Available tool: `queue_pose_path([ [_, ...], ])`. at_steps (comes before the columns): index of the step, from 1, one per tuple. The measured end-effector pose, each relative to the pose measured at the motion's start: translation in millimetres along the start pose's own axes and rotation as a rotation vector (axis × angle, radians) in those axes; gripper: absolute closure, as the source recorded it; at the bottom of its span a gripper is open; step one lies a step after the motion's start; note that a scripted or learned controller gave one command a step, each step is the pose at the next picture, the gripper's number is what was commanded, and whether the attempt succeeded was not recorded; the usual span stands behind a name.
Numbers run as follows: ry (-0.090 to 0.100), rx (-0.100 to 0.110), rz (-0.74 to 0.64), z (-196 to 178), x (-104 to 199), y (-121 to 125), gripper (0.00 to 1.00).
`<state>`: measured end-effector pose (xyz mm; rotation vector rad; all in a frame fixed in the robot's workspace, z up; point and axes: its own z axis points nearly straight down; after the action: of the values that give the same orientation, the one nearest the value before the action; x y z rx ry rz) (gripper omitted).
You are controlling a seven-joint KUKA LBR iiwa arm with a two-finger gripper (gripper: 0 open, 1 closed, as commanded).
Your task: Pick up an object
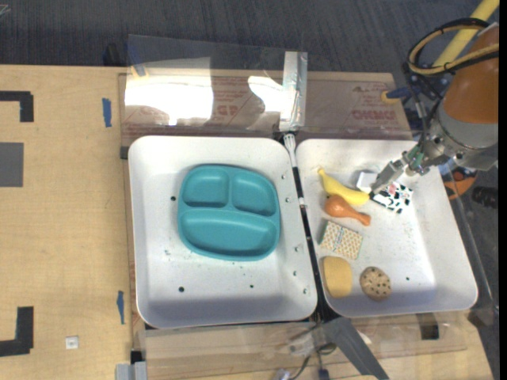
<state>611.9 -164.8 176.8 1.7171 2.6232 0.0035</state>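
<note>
The black-and-white patterned object point(394, 197) sits in your right bin point(444, 283), just beneath the end effector point(386, 182); you cannot tell its opening.

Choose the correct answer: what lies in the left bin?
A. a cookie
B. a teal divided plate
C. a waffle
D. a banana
B: the teal divided plate lies alone in the left bin, while the food items lie in the right bin.
</note>
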Motion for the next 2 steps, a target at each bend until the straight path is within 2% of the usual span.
queue_pose_path([
  [1, 0.006, 0.007, 0.134, 76.7, 66.3, -2.7, 0.0],
  [2, 0.002, 0.001, 0.147, 89.6, 43.2, 26.3, 0.0],
])
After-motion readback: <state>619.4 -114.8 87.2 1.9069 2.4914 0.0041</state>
